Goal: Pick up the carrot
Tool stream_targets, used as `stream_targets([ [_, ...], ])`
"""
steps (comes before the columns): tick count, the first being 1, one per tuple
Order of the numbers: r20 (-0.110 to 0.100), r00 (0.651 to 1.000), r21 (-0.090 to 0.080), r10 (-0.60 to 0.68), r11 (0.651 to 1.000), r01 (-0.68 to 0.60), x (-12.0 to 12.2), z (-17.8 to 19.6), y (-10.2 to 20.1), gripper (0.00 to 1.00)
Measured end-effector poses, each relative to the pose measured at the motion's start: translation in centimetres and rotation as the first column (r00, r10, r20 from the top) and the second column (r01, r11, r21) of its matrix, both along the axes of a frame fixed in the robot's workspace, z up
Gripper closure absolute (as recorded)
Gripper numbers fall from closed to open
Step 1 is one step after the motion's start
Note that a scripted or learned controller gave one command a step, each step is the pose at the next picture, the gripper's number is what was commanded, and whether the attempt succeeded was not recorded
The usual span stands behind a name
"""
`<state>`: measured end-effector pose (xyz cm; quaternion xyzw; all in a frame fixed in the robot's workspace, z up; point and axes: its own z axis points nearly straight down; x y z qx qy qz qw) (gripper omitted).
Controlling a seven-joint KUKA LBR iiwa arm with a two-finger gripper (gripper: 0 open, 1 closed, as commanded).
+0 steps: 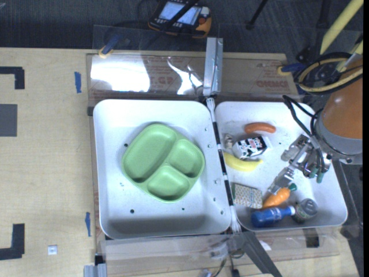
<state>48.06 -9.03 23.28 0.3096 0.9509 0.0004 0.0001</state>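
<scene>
My claw (283,183) hangs low over the right bin (337,212), its tips just above the carrot's green end, and I cannot tell how wide it stands. The carrot (277,198) lies near the bin's front, tilted, with a blue bottle (272,215) just below it, a speckled sponge pad (247,195) to its left and a grey lump (305,207) to its right. I judge it a light, stiff toy with a smooth, slippery skin, so I would close across the thick orange middle, square to its length, not on the tapered tip or leafy stub.
</scene>
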Motion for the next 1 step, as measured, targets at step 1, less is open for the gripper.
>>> stream_targets([
  [1, 0.003, 0.996, -0.001, -0.091, 0.996, 0.091, 0.03, 7.62, -4.14, 0.00],
])
